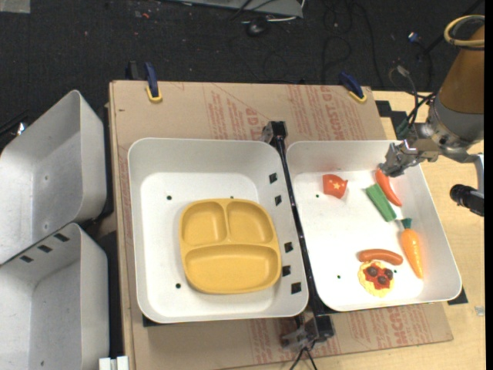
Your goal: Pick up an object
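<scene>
The right bin (431, 206) holds several toy foods. A small red piece (334, 185) lies near its far left. A red chili (387, 187) and a green pod (380, 203) lie side by side at the far right. An orange carrot (413, 251), a sausage (380, 256) and a small pizza (377, 277) sit near the front. My gripper (397, 160) hangs at the bin's far right rim, just above the top end of the red chili. Nothing shows between its fingers.
The left bin (154, 206) holds a yellow divided plate (229, 246). Two spare white bins (46, 206) lean off the bench at the left. A black divider (286, 199) runs between the two bins. The arm's orange band (466, 75) is at the upper right.
</scene>
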Controlling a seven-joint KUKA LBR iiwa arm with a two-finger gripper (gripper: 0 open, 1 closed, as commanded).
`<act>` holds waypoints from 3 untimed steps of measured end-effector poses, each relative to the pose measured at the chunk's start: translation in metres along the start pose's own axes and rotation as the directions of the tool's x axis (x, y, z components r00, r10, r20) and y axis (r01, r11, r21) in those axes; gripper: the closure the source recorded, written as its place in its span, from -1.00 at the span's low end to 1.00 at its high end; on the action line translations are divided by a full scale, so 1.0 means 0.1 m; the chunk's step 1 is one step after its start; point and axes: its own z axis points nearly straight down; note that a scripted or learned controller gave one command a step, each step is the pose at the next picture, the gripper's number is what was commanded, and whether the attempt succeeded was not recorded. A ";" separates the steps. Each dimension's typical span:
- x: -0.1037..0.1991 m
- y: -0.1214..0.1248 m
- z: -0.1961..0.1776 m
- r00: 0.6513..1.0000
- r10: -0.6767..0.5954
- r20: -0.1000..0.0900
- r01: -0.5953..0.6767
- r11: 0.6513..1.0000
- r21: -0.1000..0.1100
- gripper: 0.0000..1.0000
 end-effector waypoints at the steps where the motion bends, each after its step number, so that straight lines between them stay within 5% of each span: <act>1: 0.50 -0.03 -0.13 1.000 -0.003 -0.003 0.003 1.000 0.005 1.00; 3: 1.69 0.00 -0.25 1.000 -0.004 -0.002 0.004 1.000 0.002 1.00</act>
